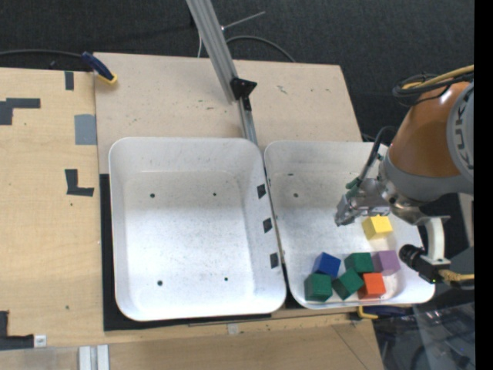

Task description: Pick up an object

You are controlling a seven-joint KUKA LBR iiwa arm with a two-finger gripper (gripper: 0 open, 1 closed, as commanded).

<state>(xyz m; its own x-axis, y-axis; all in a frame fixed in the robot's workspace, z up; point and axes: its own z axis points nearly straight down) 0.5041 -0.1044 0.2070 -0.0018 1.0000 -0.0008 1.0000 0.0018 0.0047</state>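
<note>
My gripper (356,209) hangs over the right bin (308,172), near its right side. A yellow block (378,226) lies just right of and below the gripper. Along the bin's near edge lie a blue block (326,264), green blocks (318,287) (348,283) (359,263), an orange block (373,284) and a purple block (387,261). I see nothing held between the fingers.
The left bin (189,222) sits beside the right one, with a ridge between them. A slanted metal pole (216,41) crosses above the bins' far edge. The arm's orange and grey body (431,145) overhangs the right bin's right rim.
</note>
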